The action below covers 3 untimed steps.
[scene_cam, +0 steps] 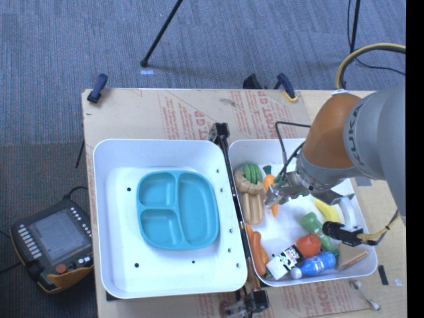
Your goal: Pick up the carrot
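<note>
confirm the target before you commit: two orange pieces are candidates. the carrot [258, 249] lies in the right bin [260, 148], at about 7 o'clock of its floor, running along the left wall beside the bin divider, clear of the tool. a smaller orange piece [269, 184] sits right at the gripper [273, 201], near 10 o'clock in the same bin, and it is too small and too masked by the tool to name with confidence. if the long carrot is your target, align the pincer across its short axis, descend straight, and keep the fingers off the left wall, since the carrot lies very close to it; a tilted approach there risks catching the rim. keep clear of the tan bread-like piece [252, 201] just above it at 12 o'clock and the black-and-white item [285, 260] at 4 o'clock from it. close only when the carrot is centred, then lift vertically. pincer state: the tool hangs over the upper-left part of the right bin, close to the green vegetable [252, 172] and the small orange piece, but the fingers are blurred and partly hidden by the wrist, so you cannot tell how far apart they stand, nor whether they grip or merely touch anything. the teal divided plate [177, 211] rests in the left bin [119, 164], well apart from the work.
</note>
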Each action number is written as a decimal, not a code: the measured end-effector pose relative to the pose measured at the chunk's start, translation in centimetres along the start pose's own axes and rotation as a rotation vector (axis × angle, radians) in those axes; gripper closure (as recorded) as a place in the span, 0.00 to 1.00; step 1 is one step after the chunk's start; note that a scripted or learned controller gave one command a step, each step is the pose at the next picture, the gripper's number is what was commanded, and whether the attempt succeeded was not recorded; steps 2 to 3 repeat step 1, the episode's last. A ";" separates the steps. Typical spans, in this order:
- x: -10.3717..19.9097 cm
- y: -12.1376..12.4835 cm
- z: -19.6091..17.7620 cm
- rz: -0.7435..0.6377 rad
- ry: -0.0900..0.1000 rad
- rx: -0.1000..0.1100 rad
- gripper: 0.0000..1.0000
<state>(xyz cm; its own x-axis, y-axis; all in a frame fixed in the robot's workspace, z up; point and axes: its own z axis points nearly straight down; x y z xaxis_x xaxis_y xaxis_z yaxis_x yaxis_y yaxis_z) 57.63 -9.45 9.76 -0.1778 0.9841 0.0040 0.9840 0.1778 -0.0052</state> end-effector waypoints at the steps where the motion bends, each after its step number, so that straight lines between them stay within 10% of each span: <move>1: 3.8 1.5 -11.2 0.306 -0.002 -0.004 1.00; 3: 3.8 1.5 -11.2 0.306 -0.002 -0.004 1.00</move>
